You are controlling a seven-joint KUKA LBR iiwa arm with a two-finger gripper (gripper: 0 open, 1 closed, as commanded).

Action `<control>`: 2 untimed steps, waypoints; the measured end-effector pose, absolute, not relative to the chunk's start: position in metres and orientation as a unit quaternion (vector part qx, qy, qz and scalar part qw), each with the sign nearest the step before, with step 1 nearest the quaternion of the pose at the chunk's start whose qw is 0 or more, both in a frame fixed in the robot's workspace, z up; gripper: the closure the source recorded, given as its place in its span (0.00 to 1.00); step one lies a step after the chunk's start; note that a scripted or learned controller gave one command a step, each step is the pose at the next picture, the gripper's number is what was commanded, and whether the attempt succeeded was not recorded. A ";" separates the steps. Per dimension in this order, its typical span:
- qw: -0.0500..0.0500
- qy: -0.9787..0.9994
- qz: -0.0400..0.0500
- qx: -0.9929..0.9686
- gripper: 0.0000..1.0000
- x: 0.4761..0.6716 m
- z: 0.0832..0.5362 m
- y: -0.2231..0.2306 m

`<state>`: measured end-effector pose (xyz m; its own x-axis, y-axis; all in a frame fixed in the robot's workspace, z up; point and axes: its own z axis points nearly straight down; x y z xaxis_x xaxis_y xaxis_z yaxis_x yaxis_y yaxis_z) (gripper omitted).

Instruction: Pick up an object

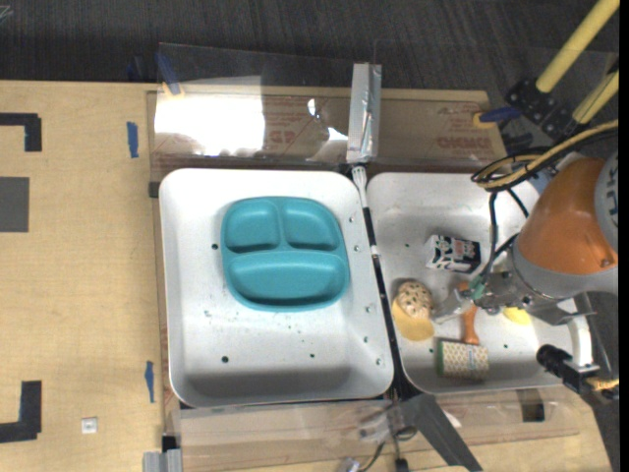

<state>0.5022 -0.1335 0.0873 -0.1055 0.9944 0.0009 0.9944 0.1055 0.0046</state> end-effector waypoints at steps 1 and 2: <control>0.004 0.743 0.003 0.669 1.00 0.504 0.098 -0.134; 0.002 0.726 0.002 0.688 1.00 0.550 0.187 -0.085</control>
<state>0.5503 -0.0846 0.1869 -0.0538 0.9986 0.0006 0.9985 0.0538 0.0058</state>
